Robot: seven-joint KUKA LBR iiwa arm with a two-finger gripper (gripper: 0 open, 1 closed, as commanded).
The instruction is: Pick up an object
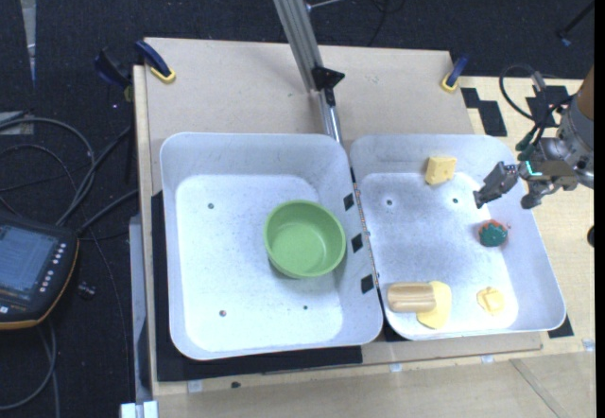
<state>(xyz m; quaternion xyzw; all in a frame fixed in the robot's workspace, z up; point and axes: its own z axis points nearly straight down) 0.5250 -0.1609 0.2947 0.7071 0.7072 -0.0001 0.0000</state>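
My gripper (514, 188) hangs over the right bin's far right side, its two dark fingers spread apart with nothing between them. Just below it lies a small teal and red object (492, 235). A yellow block (440, 169) rests near the bin's back wall, to the gripper's left. At the front of the right bin (416, 217) lie a tan cylinder (410, 297), touching a yellow piece (438, 313), and a small yellow toy (490, 299).
A green bowl (304, 238) stands in the left bin (208, 217). A slanted metal pole (293, 19) rises behind the bins. Clamps (156, 63) sit at the bench's back corners. Cables and a pendant (28, 265) lie on the floor at left.
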